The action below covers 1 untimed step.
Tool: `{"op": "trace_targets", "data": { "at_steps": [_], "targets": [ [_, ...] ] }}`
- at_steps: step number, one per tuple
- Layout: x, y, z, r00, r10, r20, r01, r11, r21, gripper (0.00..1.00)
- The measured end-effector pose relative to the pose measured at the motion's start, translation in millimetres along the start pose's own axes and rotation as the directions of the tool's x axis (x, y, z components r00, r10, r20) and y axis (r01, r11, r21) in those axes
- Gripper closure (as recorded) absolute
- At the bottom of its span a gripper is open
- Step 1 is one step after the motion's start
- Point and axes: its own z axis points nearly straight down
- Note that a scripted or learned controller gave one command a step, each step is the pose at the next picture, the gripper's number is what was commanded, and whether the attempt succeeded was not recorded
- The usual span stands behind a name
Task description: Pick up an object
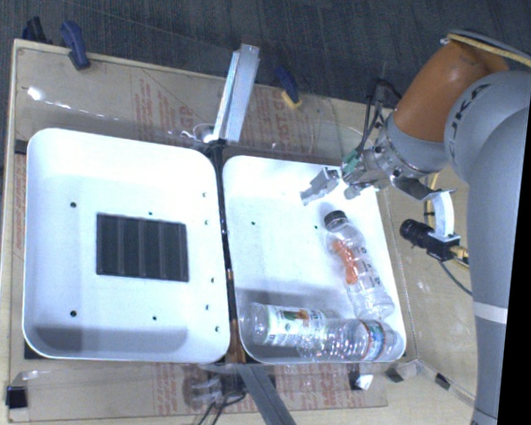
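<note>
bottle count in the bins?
2, both clear plastic, both in the right bin. The small bottle lies along its right side, cap toward the gripper. The large bottle lies on its side against the near wall. None looks hidden.

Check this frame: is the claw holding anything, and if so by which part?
Nothing is held. The claw hangs open over the right bin, above the small bottle's cap, with nothing between its fingers.

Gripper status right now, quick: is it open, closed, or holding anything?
Gripper: open, holding nothing; it sits over the right bin, just above the small bottle's cap end.
</note>
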Motion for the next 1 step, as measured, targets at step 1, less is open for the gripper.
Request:
{"op": "trace_targets", "data": {
  "at_steps": [1],
  "targets": [
    [6.1,-20.7,-12.4,0.992,-0.122,0.0,0.122,0.992,0.0,0.0]
  ]
}}
